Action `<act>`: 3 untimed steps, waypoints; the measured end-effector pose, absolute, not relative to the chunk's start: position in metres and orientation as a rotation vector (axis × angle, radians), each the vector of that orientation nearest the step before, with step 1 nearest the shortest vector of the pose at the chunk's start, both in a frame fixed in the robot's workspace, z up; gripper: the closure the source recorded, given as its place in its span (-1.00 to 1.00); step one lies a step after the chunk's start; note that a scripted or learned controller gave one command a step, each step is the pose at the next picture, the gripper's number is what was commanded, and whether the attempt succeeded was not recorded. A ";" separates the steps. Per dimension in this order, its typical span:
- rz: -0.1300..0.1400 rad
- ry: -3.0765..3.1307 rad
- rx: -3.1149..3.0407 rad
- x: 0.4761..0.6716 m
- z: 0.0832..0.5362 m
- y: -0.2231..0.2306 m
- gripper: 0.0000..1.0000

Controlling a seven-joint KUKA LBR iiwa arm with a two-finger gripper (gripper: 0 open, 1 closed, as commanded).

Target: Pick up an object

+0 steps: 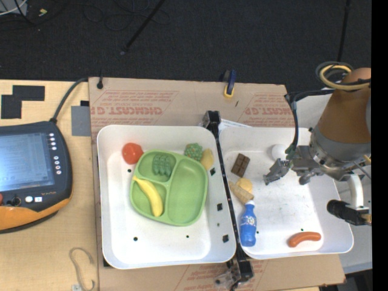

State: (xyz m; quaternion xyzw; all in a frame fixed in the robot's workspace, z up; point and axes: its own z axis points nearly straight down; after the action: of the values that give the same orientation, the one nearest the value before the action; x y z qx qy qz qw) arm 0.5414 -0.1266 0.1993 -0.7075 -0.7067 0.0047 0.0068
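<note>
My gripper (284, 170) hangs over the middle of the right bin (339, 244), below the grey and orange wrist. Nothing shows in it. A small white object (277, 151) lies just behind it. To its left lie a brown chocolate bar (241, 163) and a tan wedge (242, 190). A blue bottle (248, 224) lies near the bin's front left corner. An orange sausage (304, 239) rests near the front edge.
The left bin (115, 235) holds a green divided plate (182, 208) with a banana (149, 195) and a green vegetable (162, 163). A red tomato (132, 153), broccoli (194, 151) and a yellow piece (208, 159) lie around it. A pendant (30, 168) sits far left.
</note>
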 end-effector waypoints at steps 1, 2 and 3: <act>0.003 -2.219 -2.218 0.544 0.206 -0.127 -1.00; 0.006 -2.219 -2.214 0.545 0.162 -0.121 -1.00; 0.005 -2.220 -2.215 0.553 0.107 -0.115 -1.00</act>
State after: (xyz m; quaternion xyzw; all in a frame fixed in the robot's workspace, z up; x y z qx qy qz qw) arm 0.5531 -0.1148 0.1066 -0.7063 -0.7079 0.0016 0.0029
